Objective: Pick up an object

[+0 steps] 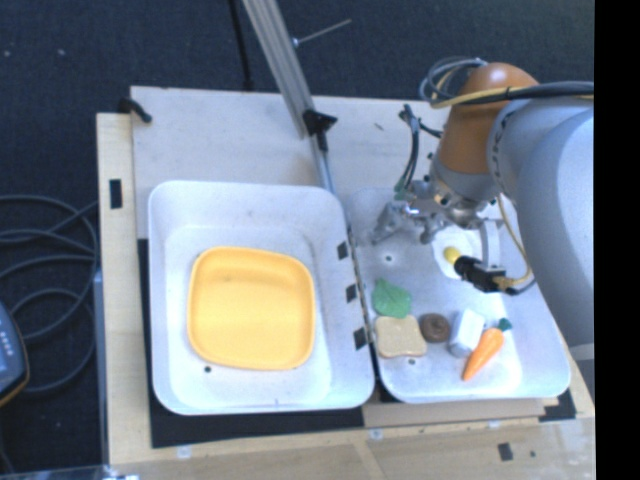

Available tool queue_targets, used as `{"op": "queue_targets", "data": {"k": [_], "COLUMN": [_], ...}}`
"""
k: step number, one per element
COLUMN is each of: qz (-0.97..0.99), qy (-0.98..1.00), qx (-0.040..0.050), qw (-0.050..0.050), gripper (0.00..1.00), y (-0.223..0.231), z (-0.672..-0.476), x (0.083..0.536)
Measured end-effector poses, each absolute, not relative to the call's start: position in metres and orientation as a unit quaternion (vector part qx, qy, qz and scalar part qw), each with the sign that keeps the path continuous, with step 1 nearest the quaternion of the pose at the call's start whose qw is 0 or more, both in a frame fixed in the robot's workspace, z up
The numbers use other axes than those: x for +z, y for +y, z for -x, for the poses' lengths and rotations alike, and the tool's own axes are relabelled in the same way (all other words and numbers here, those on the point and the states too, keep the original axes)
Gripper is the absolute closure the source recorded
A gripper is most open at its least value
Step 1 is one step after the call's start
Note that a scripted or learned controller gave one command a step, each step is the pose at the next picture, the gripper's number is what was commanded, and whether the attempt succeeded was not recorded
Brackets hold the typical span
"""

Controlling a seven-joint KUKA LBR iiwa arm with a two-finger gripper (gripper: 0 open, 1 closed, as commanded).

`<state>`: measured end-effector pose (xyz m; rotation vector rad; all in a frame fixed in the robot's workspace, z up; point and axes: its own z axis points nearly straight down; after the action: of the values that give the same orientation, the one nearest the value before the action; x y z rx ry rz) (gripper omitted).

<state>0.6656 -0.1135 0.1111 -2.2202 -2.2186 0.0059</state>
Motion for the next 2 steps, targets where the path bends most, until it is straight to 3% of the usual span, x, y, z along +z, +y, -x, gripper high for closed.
{"op": "queue_targets", "data": {"k": [1,2], "qz": [0.707,0.708], "qy": [-0.707,-0.707], "qx": [0.0005,-0.0005], "qw": [-0.001,-0.001], "gripper": [0.00,1.00], "y": [-0.114,-0.115], "z": [-0.666,-0.666], "x": [0.101,0.112]}}
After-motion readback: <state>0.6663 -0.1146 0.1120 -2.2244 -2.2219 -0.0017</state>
